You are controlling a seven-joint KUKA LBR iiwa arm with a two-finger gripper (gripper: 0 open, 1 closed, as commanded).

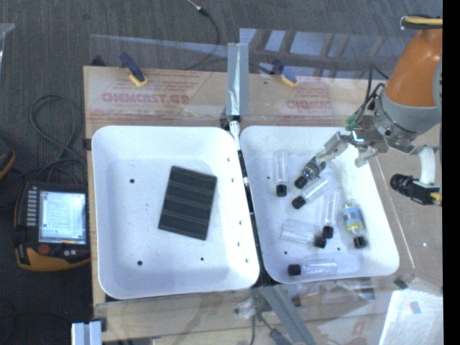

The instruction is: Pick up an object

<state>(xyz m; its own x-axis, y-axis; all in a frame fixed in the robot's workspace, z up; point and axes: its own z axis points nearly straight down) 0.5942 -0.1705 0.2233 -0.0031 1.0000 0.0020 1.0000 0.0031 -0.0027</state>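
Camera view: grey arm with orange band enters from right; two-finger gripper (350,148) hangs over the right white shallow bin (374,192) near its far right corner, fingers spread, nothing between them. One finger tip sits just beside a clear plastic vial with dark cap (310,172). More clear black-capped vials lie scattered across this bin, one with a yellow-blue label (351,219) near the right edge. Left white bin (115,149) carries a flat black ribbed rectangular block (188,202) near its centre.
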